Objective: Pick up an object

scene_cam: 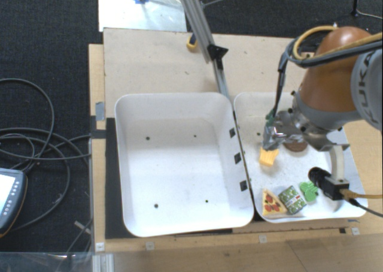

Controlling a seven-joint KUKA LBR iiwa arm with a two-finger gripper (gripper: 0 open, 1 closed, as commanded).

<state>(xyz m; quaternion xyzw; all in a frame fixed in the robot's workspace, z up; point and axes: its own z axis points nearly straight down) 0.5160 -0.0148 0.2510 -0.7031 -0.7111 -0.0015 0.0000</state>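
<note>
Left to right: the big shallow white plastic bin [173, 163] at centre-left is smooth and glossy, with rounded corners. Right of it, in the second white bin [251, 115], the metal two-finger gripper [272, 139] hangs just above a small yellow wedge-shaped block [268, 157], looks like foam or plastic cheese. I can't tell if the fingers are spread or pinched. Seems like the reach-and-grasp step; next it'd need to drop squarely onto the wedge and squeeze. Lower right sit a pizza-slice toy [273, 203], a printed green box [292, 199] and a bumpy green piece [309, 190].
</note>
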